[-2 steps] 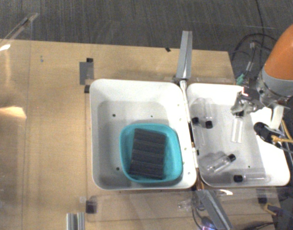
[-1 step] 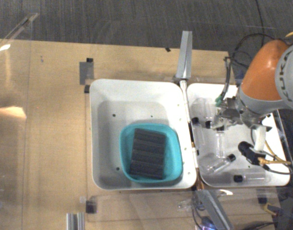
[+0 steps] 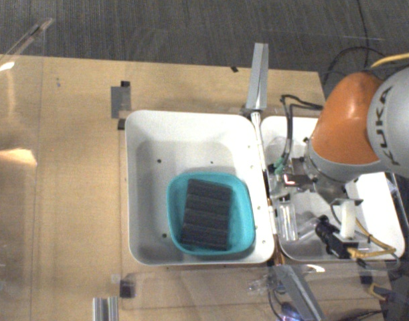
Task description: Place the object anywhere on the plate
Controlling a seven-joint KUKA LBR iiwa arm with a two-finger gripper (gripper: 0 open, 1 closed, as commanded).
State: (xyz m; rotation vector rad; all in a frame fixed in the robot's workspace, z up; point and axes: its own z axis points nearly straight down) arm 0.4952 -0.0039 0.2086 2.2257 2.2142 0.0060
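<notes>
A dark grey ribbed rectangular block (image 3: pixel 206 212) lies flat on the teal plate (image 3: pixel 243 209), roughly in its middle and reaching towards its front rim. The plate sits in the front right part of the left white bin (image 3: pixel 145 179). My gripper (image 3: pixel 284 219) hangs over the left edge of the right bin (image 3: pixel 385 233), just past the wall that divides the two bins and apart from the block. The grey and orange arm (image 3: pixel 348 129) covers much of that bin.
A grey metal post (image 3: pixel 258 75) stands behind the gap between the bins. Cables and a black connector (image 3: pixel 331 239) trail from the wrist over the right bin. The wooden bench (image 3: pixel 57 179) stretches to the left.
</notes>
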